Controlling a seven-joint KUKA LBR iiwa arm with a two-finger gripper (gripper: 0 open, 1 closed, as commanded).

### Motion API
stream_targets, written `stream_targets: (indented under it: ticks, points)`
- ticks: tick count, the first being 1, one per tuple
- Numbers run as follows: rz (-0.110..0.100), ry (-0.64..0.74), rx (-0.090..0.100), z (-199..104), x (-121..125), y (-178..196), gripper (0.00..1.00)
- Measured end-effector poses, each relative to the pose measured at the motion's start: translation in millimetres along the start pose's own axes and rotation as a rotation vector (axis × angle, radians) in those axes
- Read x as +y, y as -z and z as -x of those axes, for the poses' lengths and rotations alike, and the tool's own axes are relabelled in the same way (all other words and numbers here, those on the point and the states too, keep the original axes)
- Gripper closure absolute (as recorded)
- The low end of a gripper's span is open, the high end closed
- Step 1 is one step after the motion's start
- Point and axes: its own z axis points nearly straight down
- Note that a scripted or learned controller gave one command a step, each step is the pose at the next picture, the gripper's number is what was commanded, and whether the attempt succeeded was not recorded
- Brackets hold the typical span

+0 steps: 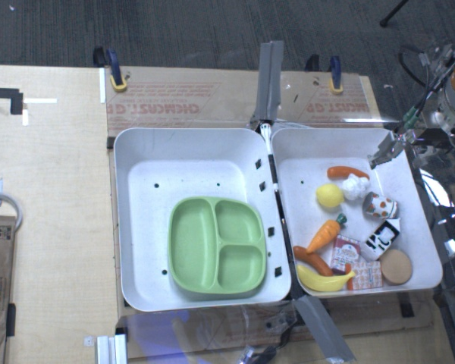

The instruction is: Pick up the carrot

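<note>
Lying in the right-hand shallow white bin (417, 203), lower centre-right of the frame: one small orange carrot with a green stalk end (324, 234), tilted, stalk toward the upper right. Neighbours: round yellow lemon (329, 196) above it; yellow banana (324, 279) below; a reddish-orange sausage-shaped piece (312, 261) touching or just beside its lower tip; a red-and-white printed packet (346, 252) just to its right. Further right: round tan bun-like item (396, 266) and a black-and-white item (382, 236).

Left-hand white bin (136, 203): one pale green three-compartment plastic plate (217, 245), well apart from the carrot.

Claw (384, 152): at the upper right corner of the right-hand bin, above its rim, well apart from the carrot; holding nothing visible. Whether wide or narrow cannot be told, being small and dark against clutter.

Step in hand, by judgement: approach, grasp not yet begun. Next move calls for travel down-left over the carrot and a descent aligned across its narrow body, clear of packet and sausage piece.

Arm largely cut off at the frame's right edge. Worktop (45, 203) items at far left partly cut off.
</note>
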Motion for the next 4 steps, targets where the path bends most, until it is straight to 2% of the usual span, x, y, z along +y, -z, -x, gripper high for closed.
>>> stream_targets:
  ticks: [1,2,3,4]
  points:
    - [-0.002,0.009,0.001,-59,-86,-131,0.0]
    - [-0.002,0.035,0.001,-57,-58,-190,0.0]
    - [-0.003,0.031,0.001,-56,-58,-182,1.0]
    - [0.001,0.036,0.001,-14,-82,-167,1.0]
